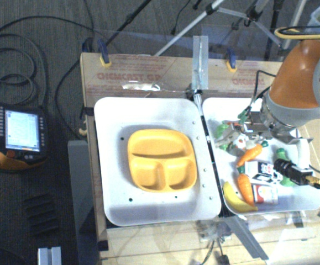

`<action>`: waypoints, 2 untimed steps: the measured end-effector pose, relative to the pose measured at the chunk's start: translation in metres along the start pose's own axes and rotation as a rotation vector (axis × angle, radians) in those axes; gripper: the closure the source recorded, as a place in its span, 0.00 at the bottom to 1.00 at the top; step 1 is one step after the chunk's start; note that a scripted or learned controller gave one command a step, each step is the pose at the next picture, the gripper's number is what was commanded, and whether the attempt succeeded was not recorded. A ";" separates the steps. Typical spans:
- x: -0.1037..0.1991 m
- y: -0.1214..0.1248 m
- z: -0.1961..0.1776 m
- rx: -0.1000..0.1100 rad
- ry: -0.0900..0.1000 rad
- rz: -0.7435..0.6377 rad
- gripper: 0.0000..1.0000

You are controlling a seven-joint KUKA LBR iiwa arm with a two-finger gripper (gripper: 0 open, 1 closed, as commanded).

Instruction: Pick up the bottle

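The right bin (309,203) holds a heap of small things. At its upper left lies a pale, partly clear object with green ends (226,133), which may be the bottle; it is too small to tell for sure. My gripper (249,127) hangs low over that corner, just right of the pale object, under the grey wrist and orange band (299,73). Whether anything sits between its fingers is hidden by the gripper body.
Two orange carrots (250,153) (244,186), a yellow banana (234,199), a white and red carton (263,194) and a white printed box (262,170) lie in the right bin. A yellow divided plate (161,159) sits in the left bin (113,120).
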State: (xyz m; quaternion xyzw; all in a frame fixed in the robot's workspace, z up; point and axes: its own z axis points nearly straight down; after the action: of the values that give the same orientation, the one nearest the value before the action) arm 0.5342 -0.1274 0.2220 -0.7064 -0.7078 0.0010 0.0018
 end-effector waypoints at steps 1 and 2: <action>-0.030 0.029 0.079 -0.007 -0.005 0.074 0.00; -0.040 0.050 0.102 -0.005 -0.009 0.037 0.00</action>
State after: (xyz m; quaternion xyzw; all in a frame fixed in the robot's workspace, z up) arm 0.5835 -0.1672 0.1194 -0.7192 -0.6947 0.0024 -0.0033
